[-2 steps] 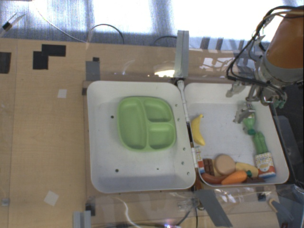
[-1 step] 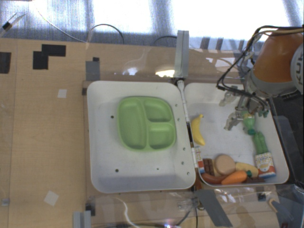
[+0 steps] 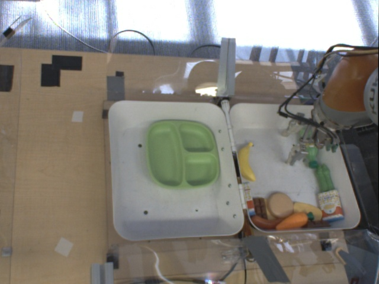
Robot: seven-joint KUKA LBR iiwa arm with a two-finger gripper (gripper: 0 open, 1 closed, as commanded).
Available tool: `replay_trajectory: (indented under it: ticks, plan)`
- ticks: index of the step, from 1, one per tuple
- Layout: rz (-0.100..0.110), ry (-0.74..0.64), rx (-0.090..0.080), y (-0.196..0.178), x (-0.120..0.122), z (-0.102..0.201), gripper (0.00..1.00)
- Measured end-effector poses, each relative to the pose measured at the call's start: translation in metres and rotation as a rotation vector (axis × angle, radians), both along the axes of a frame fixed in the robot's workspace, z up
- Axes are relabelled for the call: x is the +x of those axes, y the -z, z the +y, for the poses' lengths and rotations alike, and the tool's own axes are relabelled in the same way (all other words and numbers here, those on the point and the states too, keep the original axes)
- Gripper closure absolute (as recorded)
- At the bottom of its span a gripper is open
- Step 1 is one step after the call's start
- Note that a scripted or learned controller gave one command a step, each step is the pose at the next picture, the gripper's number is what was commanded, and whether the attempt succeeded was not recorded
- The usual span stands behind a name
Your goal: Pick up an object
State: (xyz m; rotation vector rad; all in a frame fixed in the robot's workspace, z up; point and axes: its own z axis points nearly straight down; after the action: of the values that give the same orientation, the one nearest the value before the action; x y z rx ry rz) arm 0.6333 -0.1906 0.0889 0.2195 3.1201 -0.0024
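Gripper (image 3: 303,152) hangs over the right bin (image 3: 266,123), jaws parted a little with nothing between them. Green bottle (image 3: 325,185) lies just beside it at 5 o'clock, long axis running 12 to 6. Likely target; banana (image 3: 246,162) sits farther off at 9 o'clock.

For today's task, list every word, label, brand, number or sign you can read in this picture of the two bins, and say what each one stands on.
No text here can be read.
Green bottle in the right bin: its white and red label is too small and blurred to read.
Small packet at the right bin's near left corner: its print is too blurred to read.
Black squares on the bench: plain shapes, no letters.
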Motion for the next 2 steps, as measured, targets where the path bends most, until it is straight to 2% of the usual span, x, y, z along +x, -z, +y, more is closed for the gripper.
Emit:
replay_trajectory:
  ticks: [1,2]
  plan:
    - [-0.001,0.210,0.002,-0.001,0.020,-0.015,0.00]
    - [0.003,0.413,0.006,0.001,-0.002,0.014,0.00]
